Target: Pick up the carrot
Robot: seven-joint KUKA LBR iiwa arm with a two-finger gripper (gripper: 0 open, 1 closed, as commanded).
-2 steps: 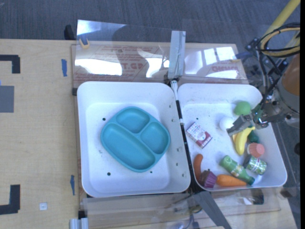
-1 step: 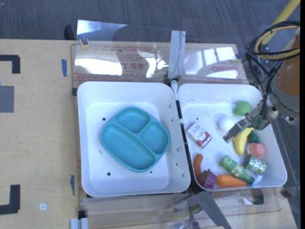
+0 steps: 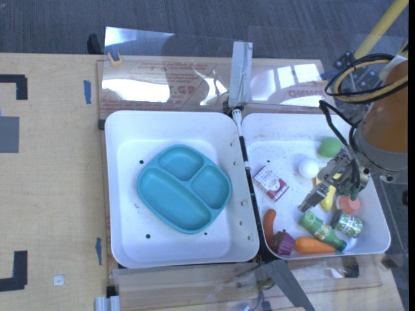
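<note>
R bin [image 3: 382,238] is crowded. A red-and-white packet [image 3: 270,182] lies near its left-centre, a white ball [image 3: 307,168] sits to the packet's right, and a green round item [image 3: 329,147] is up near the arm. Under and beside the gripper: a yellow piece [image 3: 328,197], a pinkish-red round item [image 3: 349,205], a green bottle [image 3: 319,228] lying on its side, and a small can w/ green label [image 3: 349,226]. Along the bin's front-left: an orange-brown sausage-shaped item [image 3: 269,223] and a dark purple item [image 3: 283,241] touching it. L bin [image 3: 123,193] holds a teal divided plate [image 3: 184,188], tilted diag.

Gripper [image 3: 324,190] hangs over the R bin's middle-right, above the yellow piece; fingers partly spread, nothing seen clamped btwn them.

Carrot [image 3: 314,245] lies flat at the bin's front edge, pointing right, just beside the purple item and touching or nearly touching the green bottle. It sits below and slightly left of the gripper in view, apart from it, w/ the bottle btwn them.
</note>
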